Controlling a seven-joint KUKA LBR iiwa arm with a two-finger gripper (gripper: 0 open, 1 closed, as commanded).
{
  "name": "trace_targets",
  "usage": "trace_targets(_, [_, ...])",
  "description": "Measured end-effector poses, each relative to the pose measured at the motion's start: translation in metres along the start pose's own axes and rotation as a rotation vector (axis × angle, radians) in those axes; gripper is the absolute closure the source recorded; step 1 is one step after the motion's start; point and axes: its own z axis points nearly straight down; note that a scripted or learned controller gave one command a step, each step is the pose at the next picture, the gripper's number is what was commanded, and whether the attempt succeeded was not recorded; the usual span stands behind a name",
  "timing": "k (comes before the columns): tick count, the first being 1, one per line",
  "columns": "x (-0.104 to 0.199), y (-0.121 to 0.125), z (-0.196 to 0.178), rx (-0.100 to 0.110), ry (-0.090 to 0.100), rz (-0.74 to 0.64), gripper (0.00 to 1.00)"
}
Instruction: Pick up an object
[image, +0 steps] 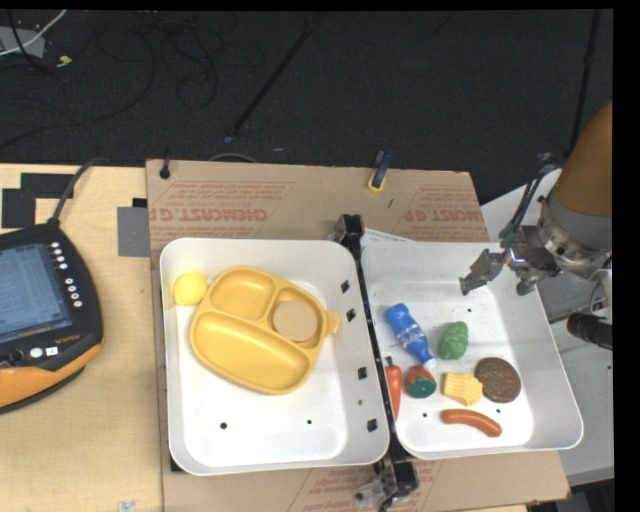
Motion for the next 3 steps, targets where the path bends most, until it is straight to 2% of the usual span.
trace_targets(1, [0.060,-0.051,0.151,0.005,0.001,0.001,0.00])
trace_targets(2, [0.080,-0.114,0.145,0.001,-0.001,0.002,0.00])
trace_targets(3, [0.077,-0.112,0.134,0.001,0.001,0.010,1.00])
